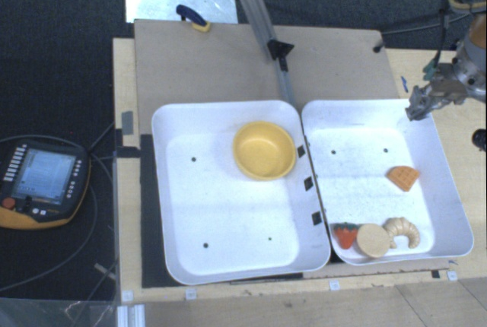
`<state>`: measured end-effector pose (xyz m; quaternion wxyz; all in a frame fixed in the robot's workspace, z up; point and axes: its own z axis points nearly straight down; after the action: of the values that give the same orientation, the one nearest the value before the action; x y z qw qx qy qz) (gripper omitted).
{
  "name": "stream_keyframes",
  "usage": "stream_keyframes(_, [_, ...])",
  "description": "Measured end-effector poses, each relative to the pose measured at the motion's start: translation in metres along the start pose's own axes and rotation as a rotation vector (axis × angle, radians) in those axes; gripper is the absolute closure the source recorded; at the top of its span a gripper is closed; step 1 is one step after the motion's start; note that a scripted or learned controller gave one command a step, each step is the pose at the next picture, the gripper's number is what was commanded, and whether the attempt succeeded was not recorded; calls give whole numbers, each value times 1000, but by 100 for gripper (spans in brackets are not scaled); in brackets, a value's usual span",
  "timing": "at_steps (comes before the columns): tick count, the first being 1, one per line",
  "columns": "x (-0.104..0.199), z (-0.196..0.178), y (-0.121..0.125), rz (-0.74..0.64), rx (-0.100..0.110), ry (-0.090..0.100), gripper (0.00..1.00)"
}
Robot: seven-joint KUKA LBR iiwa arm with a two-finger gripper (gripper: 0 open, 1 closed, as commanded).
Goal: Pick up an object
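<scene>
Your gripper [417, 109] hovers at the right bin's [358, 137] far-right rim; whether it's clenched, I cannot tell. The orange wedge [402, 178] lies nearer, alone. Descend here and you'll strike the rim.

Bench [228, 63]: flat tan board top, pale wood edge along left and front. Two shallow white bins sit directly on it, side by side, rims touching at centre. Left bin [186, 242] larger in view; right bin [449, 230] near the bench's right edge. Blue-and-yellow clamp [192, 17] at the back edge, left. Dark strip [148, 249] under the left bin's left side.
</scene>
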<state>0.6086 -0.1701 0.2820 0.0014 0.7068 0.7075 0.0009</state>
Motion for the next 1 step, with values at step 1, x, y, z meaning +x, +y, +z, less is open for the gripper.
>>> stream_keyframes(1, [51, -4, -10, -3, 2, 2, 100])
